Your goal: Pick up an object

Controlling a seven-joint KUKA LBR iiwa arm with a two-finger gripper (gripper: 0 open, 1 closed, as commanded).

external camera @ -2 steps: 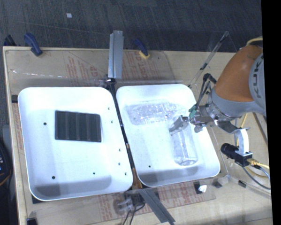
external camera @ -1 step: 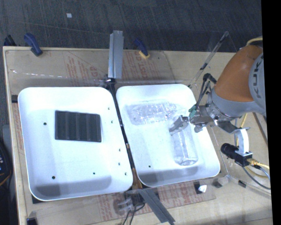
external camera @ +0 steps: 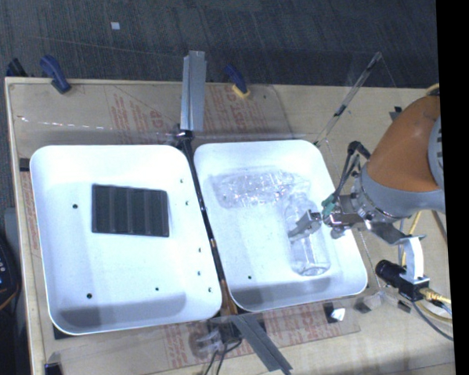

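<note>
A clear plastic bottle point(external camera: 306, 246) lies in the right bin point(external camera: 248, 288), near its right wall. A second clear, crumpled plastic piece point(external camera: 254, 188) lies across the back of that bin. My gripper point(external camera: 304, 223) reaches in from the right and sits low over the upper part of the clear bottle, touching or nearly touching it. Nothing is visibly lifted. A dark ribbed rectangular block point(external camera: 130, 210) lies flat in the left bin point(external camera: 68, 309).
A grey metal bar point(external camera: 192, 91) stands behind the seam between the bins, and another point(external camera: 262, 347) lies in front. Blue clamps point(external camera: 54, 73) hold the board's back edge. The arm's orange band point(external camera: 401, 147) hangs over the right bin's right rim.
</note>
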